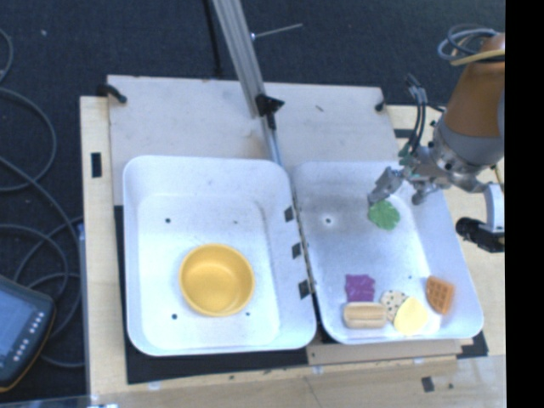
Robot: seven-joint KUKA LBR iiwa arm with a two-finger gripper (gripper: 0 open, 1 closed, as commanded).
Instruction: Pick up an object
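My gripper [400, 192] hangs over the far part of the right bin [340, 194], its two fingers spread open with nothing between them. A small green leafy object [385, 215] lies on the bin floor just below the left fingertip [380, 189]; whether the two touch I cannot tell. Along the bin's near edge lie a purple piece [359, 286], a tan bread roll [365, 315], a speckled cookie [392, 300], a pale yellow piece [412, 316] and an orange waffle [439, 294].
A yellow bowl [217, 279] sits in the left bin [161, 185]. A slanted metal pole [242, 49] rises from the seam behind the bins. Cables and a tablet [21, 330] lie on the floor to the left.
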